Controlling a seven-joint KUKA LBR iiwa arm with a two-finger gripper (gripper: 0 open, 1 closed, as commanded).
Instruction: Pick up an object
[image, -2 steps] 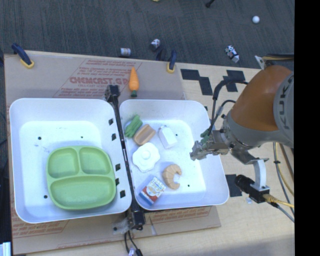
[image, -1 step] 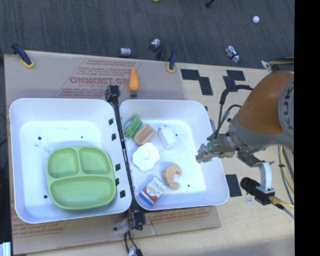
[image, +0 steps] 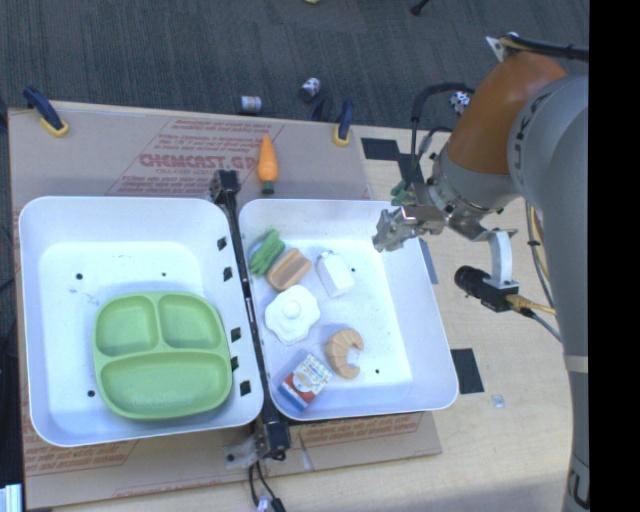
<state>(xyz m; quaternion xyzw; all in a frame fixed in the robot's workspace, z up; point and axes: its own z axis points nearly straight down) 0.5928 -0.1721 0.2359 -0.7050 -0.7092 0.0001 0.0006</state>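
While the table (image: 500, 420) fills most of the frame under a sheet of printed cardboard (image: 180, 150), the grey arm (image: 560, 150) with its orange band comes in from the upper right. Two white bins lie side by side on the cardboard: the left bin (image: 60, 230) toward the left of the frame and the right bin (image: 425, 340) at the centre. A green divided plate (image: 160, 355) rests in the lower part of the left bin.

The jaws (image: 392, 230) hang over the upper right corner of the right bin; whether they are open or closed cannot be told from this angle, and nothing is seen between them.

Inside the right bin lie the small toys. A white round piece (image: 292, 313) sits near the middle, a tan bread slice (image: 289, 268) just above it, and a green vegetable (image: 265, 251) beside the bread at the bin's upper left. A small white block (image: 335, 273) lies to the right of the bread. A croissant (image: 345, 352) sits lower right of the round piece, and a little printed carton (image: 307, 380) lies near the bin's lower edge. All of these are apart from the jaws.

An orange carrot (image: 266, 160) lies on the cardboard above the bins.
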